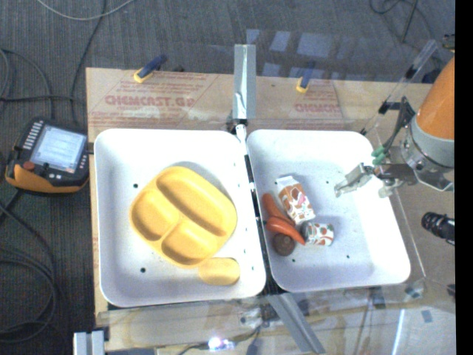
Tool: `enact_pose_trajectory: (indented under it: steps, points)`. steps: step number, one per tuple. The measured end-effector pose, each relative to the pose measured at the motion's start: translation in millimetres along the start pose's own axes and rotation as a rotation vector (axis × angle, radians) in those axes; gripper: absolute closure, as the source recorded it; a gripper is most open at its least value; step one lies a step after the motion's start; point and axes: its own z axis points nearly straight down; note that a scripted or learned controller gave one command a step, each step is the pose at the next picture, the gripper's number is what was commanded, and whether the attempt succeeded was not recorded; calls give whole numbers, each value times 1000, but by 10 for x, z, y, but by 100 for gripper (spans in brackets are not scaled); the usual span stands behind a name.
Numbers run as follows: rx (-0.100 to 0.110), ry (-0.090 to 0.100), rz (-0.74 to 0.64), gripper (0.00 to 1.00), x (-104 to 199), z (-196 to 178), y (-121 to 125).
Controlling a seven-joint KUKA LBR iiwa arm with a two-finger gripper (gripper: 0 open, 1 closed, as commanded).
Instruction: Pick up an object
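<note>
On your far left, off the desk, a black and orange handheld control pendant (48, 156) lies on the dark carpet; it plays no part here. The left white shallow bin (111, 272) holds a large yellow plastic divided tray (185, 213) with three hollows, and a small pale yellow rounded block (219, 271) sits touching its lower edge.

Moving right, the right white shallow bin (384, 265) carries the likely candidates, all bunched against its left wall: a small white and orange printed carton (295, 200), a slim orange carrot-shaped toy (281, 220) just below it, a dark brown round piece (284, 245) and a small white patterned cup-like item (319, 234) lying on its side.

The grey metal two-finger tool (353, 183) hangs over the right half of that bin, well apart from the cluster, and nothing sits between its fingers. You cannot tell from here how wide they stand; they read as one thin pale streak.

So judge the pick as not yet made: everything rests on a bin floor, and approach, descent, closing and lift all remain.

The tool's height above the bin is hard to gauge from this slant, and the arm is cut off at the right.
</note>
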Motion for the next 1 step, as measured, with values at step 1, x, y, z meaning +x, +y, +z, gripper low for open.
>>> enact_pose_trajectory:
  steps: [1]
  points:
    - [2, 0, 29, 0, 776, 868, 516]
